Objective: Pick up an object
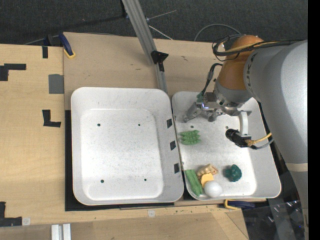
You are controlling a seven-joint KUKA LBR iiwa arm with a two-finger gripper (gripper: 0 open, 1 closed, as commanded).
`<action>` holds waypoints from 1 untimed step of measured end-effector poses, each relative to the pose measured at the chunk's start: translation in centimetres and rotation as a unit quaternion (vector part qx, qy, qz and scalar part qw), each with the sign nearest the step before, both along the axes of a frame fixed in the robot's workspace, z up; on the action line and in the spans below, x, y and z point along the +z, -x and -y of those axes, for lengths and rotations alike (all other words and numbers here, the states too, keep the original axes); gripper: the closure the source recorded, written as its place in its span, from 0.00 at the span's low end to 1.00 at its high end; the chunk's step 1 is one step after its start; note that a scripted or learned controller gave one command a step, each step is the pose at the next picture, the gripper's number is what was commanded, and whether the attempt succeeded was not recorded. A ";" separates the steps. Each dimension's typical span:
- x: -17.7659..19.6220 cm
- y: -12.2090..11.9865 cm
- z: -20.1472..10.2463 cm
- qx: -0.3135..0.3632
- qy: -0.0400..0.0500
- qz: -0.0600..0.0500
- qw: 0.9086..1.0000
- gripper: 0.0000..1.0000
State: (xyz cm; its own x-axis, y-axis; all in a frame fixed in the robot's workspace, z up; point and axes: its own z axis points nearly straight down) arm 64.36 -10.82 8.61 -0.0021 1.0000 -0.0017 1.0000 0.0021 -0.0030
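Table: pale wood, bearing my two white bins side by side.
Left bin: bare white floor as far as I can see; no candidate for a pick there.
Right bin: this is where I am working, and every loose thing lies in it.
Green ridged piece: flat on the right bin's floor close to the wall shared with the left bin; it looks a little wider than tall, so I judge its long axis runs roughly across the view.
Green strip: in the near left corner of the right bin, slanted, touching the tan piece and the white ball beside it.
Dark teal lump: near the front of the right bin, apart from that cluster.
End effector: low over the far part of the right bin, fingers splayed apart and grasping nothing; whether the tips touch the floor I cannot tell.
Deciding relation: the green ridged piece lies just toward the camera from my fingertips and slightly left, near but not between them. I judge it the closest target; the corner cluster and teal lump are well apart, further toward the front.
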 end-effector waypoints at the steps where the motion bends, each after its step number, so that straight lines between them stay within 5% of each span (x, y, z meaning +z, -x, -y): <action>1: 1.2 -0.1 -0.1 0.000 0.000 0.000 1.000 1.00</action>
